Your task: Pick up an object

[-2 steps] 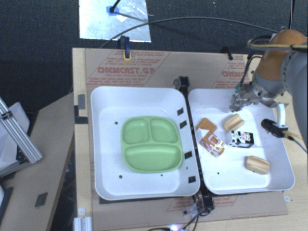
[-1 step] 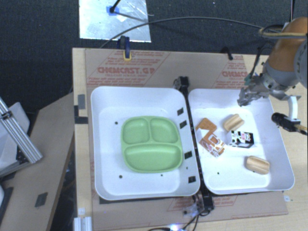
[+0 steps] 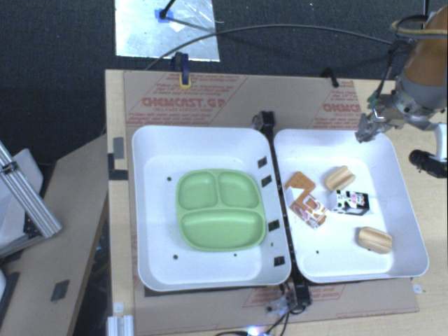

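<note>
The right bin (image 3: 399,187) holds several small objects: an orange wedge (image 3: 300,183), a brown-and-white wrapped piece (image 3: 309,208), a tan bread roll (image 3: 339,177), a black-and-white box (image 3: 350,201) and a second tan roll (image 3: 374,239). My gripper (image 3: 367,129) hangs over the bin's far right corner, above and to the right of the first roll, apart from every object. Nothing shows between its fingers.
A green three-compartment plate (image 3: 220,209) lies in the left bin (image 3: 157,152). A black divider (image 3: 274,187) runs between the bins. A blue-and-yellow clamp (image 3: 183,69) sits on the cardboard behind them, and a cable arcs across the back.
</note>
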Motion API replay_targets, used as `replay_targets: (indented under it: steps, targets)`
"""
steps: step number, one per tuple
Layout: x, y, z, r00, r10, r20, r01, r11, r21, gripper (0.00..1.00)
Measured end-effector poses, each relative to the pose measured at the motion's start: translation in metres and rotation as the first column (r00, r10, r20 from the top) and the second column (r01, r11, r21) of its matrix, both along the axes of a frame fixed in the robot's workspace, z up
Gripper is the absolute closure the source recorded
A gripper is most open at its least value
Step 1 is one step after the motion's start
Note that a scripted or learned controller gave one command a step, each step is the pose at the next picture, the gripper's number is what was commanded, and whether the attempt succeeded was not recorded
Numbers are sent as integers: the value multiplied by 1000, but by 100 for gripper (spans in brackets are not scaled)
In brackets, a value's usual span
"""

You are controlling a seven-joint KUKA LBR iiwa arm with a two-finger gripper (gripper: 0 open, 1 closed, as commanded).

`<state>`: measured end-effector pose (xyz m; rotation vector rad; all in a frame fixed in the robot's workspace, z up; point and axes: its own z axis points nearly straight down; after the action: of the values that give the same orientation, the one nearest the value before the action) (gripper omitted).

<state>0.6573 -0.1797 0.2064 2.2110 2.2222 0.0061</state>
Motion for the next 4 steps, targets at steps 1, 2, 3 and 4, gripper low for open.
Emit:
replay_targets:
  steps: [1, 2, 3, 4]
  targets:
    - [-25, 54, 4, 1000, 4, -7, -4, 1000, 3, 100]
    - [-41, 106, -4, 1000, 4, -8, -4, 1000, 4, 100]
    - [-60, 160, 9, 1000, 4, -7, -4, 1000, 4, 100]
    - [-77, 210, 1, 1000, 4, -9, -4, 1000, 4, 100]
